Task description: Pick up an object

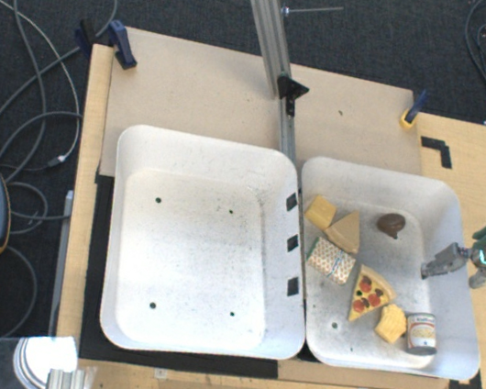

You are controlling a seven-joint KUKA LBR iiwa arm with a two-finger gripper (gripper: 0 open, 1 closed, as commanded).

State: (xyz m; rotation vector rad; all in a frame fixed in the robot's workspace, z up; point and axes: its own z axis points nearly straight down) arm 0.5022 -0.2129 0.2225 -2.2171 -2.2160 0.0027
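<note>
Lying in the right bin (462,218), the objects cluster around the pizza slice (369,295): a small can (421,333) and yellow block (391,323) just beside it, a patterned block (332,261) and cheese wedge (345,229) beyond, a brown lump (391,224) further off; the gripper (443,262) hovers near the lump, holding nothing, its spread impossible to judge; crowding risks a pinch on two items, or a slip.

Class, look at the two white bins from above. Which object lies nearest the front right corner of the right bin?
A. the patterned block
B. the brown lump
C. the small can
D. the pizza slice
C: the small can lies by the front right corner of the right bin, beyond the yellow chunk and the pizza slice.
</note>
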